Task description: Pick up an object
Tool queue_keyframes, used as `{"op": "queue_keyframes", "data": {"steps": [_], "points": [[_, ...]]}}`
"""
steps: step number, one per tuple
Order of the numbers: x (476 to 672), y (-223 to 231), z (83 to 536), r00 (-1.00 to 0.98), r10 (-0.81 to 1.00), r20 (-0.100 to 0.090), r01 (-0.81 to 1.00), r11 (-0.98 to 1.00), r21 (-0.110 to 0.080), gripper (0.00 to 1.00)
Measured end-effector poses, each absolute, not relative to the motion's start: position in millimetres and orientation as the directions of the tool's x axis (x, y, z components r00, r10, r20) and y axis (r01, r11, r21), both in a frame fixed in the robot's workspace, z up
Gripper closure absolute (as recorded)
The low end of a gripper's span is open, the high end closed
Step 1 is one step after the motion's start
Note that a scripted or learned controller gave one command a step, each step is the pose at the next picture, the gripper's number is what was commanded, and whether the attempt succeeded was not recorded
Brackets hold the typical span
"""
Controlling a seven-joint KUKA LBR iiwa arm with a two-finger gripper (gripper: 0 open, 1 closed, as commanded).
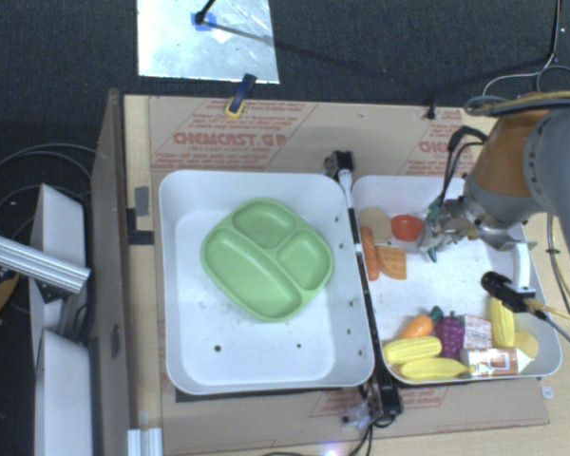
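The gripper (435, 240) hangs in the right bin (437, 293), just right of the tomato (408, 226). Its grip is too blurred to tell.

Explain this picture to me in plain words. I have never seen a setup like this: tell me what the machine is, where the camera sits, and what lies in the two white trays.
One camera looks down at a slant on a bench with two shallow white bins. The grey machine with the orange band, coming in from the picture's right, is a robot arm; its gripper, a two-finger claw, hangs low over the right bin. Nothing can be seen between its fingers, and the picture is too coarse to tell how they stand.

The left bin holds a green divided plate. The right bin holds toy food: a red tomato close to the gripper, an orange wedge beside it, and, along the near edge, yellow bananas, purple grapes and a corn cob.
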State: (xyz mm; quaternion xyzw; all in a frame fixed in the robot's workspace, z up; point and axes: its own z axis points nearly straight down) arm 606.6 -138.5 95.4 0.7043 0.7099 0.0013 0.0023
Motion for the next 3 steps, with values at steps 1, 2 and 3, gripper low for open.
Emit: {"op": "queue_keyframes", "data": {"steps": [1,2,3], "points": [[607.5,-138.7,106.2,-0.012,1.0,-0.003,1.0,0.012,0.008,1.0],[608.4,-138.8,116.8,-0.017,1.0,-0.004,1.0,0.017,0.011,1.0],[560.5,-130.6,82.4,0.0,1.0,0.001,1.0,0.0,-0.004,1.0]]}}
